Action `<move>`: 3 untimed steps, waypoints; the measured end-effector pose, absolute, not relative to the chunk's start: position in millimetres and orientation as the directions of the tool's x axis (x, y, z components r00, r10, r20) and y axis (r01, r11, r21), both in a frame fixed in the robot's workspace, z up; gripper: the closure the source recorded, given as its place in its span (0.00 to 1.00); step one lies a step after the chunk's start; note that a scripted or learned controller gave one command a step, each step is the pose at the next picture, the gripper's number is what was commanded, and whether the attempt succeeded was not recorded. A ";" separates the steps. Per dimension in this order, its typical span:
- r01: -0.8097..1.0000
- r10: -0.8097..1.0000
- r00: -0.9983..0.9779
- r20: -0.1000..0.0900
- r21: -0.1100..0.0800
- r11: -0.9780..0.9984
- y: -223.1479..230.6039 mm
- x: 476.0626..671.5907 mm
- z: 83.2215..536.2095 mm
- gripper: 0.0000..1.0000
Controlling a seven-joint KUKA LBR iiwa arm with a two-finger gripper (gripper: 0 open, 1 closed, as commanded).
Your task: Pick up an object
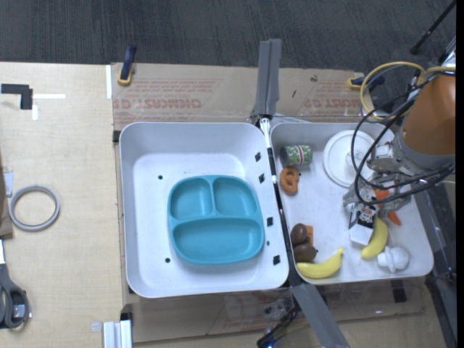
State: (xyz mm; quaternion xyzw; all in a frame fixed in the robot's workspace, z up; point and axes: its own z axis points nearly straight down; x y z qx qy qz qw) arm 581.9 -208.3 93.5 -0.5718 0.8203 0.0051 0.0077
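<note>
My gripper (368, 203) hangs low over the right bin (326, 263), near its right side, under the arm's orange band (429, 116). Just below it lies a small white carton (360, 230) with dark print. A yellow banana (375, 241) rests against the carton's right side, and a small orange piece (394, 216) pokes out beside the gripper. Cables and the wrist hide part of what lies under the gripper.
The right bin also holds a green can (297, 154), an orange ring (289, 180), a white bowl (341, 158), a brown lump (302, 242), a second banana (320, 265) and a white object (393, 259). A blue divided plate (214, 220) sits in the left bin (138, 194).
</note>
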 end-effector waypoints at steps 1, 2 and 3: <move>-0.944 -0.944 -0.330 -0.004 -0.001 0.330 -201.0 532.0 92.2 0.00; -0.967 -0.967 -0.256 -0.018 -0.005 0.256 -207.8 515.2 93.9 0.00; -0.960 -0.960 -0.278 -0.016 -0.016 0.278 -209.6 487.0 95.8 0.00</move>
